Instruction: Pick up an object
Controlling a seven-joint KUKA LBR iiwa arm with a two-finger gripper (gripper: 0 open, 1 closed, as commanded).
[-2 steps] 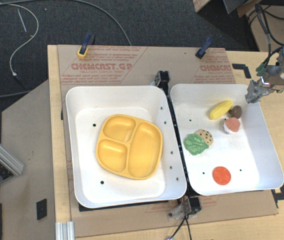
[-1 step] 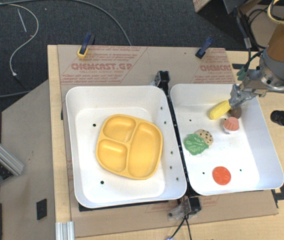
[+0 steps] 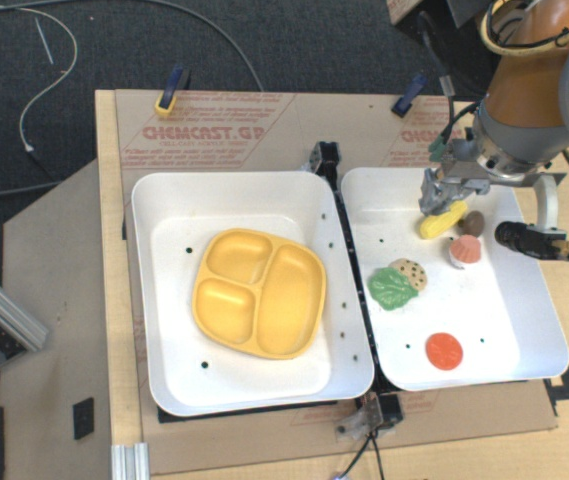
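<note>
The gripper sits low over the right bin, its fingers seemingly clamped on the upper end of a smooth yellow banana, likely mid-grasp. Beyond the fingertips lie a speckled cookie, a lumpy green leaf and a flat orange disc

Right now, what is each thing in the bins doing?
claw: down in the right bin, right over the yellow banana
yellow banana: lying tilted, under the claw
yellow tray: flat in the left bin, nothing in its compartments
green lettuce: lying loose, touching the cookie
cookie: flat
orange slice: flat, alone
</note>
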